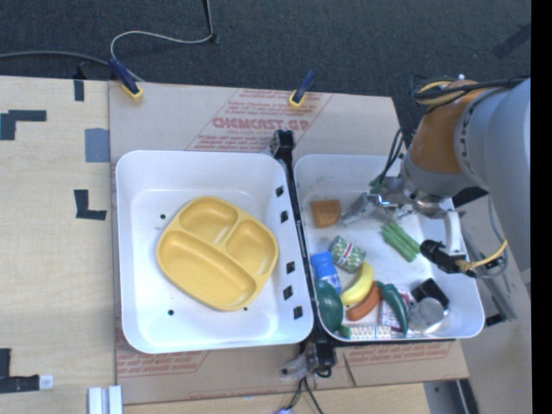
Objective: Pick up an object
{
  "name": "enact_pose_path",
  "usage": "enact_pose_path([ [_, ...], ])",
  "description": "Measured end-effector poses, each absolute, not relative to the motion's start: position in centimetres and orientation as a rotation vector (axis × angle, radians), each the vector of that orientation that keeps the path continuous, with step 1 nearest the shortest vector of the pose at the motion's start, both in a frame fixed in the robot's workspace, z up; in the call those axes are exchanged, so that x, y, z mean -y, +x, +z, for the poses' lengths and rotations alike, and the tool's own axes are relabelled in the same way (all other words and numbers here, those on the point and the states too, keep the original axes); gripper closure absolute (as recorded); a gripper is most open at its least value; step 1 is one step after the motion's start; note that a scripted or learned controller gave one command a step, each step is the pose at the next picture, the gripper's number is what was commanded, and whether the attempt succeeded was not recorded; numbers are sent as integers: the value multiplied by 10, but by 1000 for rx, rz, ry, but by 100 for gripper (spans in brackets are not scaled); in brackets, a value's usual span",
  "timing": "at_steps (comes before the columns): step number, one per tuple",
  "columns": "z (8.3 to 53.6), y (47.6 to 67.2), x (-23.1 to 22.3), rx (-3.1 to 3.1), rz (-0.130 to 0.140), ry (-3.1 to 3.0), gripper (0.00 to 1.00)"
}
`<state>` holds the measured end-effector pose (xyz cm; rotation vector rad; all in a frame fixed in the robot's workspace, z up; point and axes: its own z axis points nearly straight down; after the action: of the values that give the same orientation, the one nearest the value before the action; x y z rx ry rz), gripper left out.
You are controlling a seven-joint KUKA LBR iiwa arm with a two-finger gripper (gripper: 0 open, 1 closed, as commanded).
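my gripper (360, 207): hanging low in the right bin (470, 313), fingers spread apart with nothing between them

closest target: brown block (325, 213), just left of my fingertips, near the divider; green stick (400, 241) sits right below my wrist

the pile: banana (359, 285), blue bottle (325, 270) and the rest are jammed together at the front; skipping that mess

plan: slide left, centre over the block, drop straight down, then close; I reckon a slanted approach just shoves it into the wall

left bin (138, 317): just the yellow tray (217, 252); not bothering
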<state>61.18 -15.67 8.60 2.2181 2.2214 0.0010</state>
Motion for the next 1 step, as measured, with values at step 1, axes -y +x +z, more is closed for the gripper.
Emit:
enact_pose_path([
  [1,86,551,132,-2220,1,2220,0],
])
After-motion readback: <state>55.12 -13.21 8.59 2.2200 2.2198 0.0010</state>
